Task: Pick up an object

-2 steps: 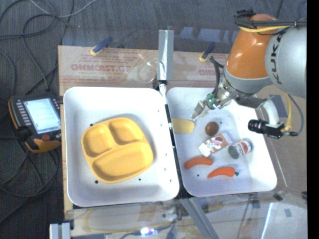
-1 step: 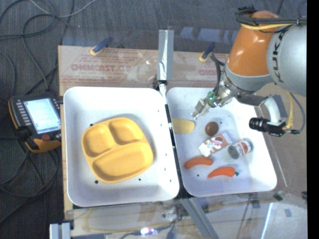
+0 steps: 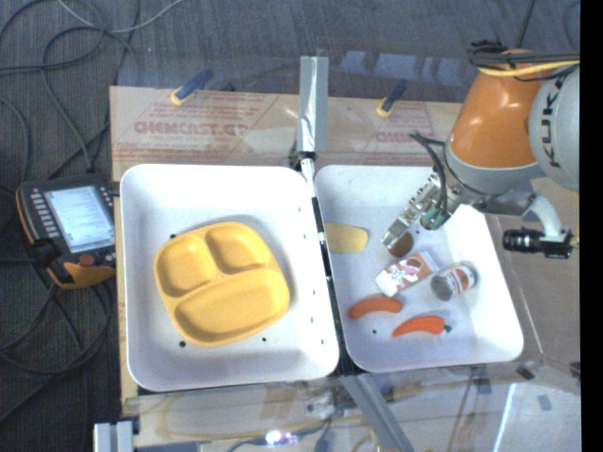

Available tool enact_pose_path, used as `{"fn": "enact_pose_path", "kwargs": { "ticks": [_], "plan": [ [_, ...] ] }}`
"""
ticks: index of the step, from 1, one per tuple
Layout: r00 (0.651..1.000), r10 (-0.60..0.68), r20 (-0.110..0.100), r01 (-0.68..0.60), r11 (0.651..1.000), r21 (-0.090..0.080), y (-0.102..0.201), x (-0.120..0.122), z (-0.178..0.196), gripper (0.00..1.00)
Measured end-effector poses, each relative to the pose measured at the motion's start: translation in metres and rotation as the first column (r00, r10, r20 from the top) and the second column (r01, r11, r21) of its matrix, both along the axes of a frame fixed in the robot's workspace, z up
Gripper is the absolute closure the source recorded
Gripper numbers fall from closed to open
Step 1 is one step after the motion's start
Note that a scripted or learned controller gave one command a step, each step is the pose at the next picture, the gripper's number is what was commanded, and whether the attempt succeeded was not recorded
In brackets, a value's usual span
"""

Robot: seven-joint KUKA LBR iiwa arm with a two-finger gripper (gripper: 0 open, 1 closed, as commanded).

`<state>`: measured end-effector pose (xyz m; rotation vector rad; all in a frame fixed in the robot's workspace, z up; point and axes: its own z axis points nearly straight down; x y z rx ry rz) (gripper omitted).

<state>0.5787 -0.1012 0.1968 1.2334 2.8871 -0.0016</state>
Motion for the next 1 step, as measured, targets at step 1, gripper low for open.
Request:
{"fn": "enact_pose_path", "kwargs": {
  "ticks": [1],
  "plan": [
    [1.0,0.001,0.003,-0.001,1.0,0.002,0.0015,0.0015,0.0093,1.0]
  ]
}}
